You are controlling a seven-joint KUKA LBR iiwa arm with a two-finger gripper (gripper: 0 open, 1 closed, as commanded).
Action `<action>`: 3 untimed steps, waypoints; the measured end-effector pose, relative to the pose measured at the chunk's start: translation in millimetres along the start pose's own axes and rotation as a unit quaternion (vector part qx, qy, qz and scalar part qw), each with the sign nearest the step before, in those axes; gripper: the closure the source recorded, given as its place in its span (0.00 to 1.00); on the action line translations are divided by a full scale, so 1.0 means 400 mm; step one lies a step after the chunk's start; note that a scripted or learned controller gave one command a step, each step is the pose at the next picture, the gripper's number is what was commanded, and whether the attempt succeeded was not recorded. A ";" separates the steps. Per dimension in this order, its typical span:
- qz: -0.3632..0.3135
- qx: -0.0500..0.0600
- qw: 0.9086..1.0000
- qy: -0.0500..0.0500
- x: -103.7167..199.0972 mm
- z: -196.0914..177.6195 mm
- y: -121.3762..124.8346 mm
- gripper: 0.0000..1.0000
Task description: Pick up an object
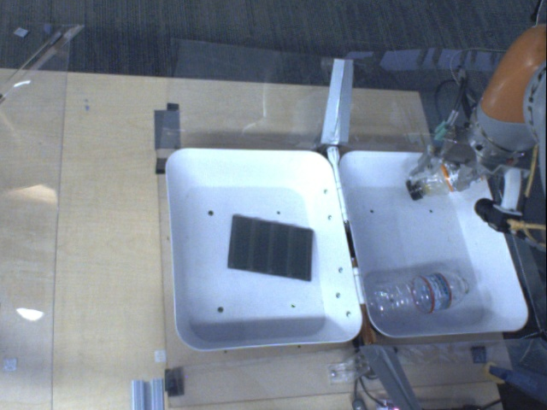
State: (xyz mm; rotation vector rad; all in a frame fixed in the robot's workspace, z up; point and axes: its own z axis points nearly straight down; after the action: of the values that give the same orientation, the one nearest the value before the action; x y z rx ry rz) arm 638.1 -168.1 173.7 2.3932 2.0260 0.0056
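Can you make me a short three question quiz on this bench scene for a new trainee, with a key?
1. True or false: the dark ribbed rectangular mat lies flat in the left white bin.
2. Which thing lies on its side near the front of the right white bin?
A. a red mug
B. a clear plastic bottle
C. a metal spoon
3. Fill in: the gripper hangs over the ____ bin, near its back rim.

Key
1. True.
2. B, the clear plastic bottle.
3. Right.
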 end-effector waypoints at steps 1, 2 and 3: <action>-0.003 0.010 1.000 -0.005 -0.089 0.158 0.068 0.00; -0.026 0.012 1.000 -0.008 -0.098 0.168 0.077 0.00; -0.072 0.010 0.997 -0.011 -0.104 0.178 0.075 0.00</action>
State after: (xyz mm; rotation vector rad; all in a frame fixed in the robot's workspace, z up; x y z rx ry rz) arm 661.4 -214.4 102.5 2.2429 2.1931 -0.0416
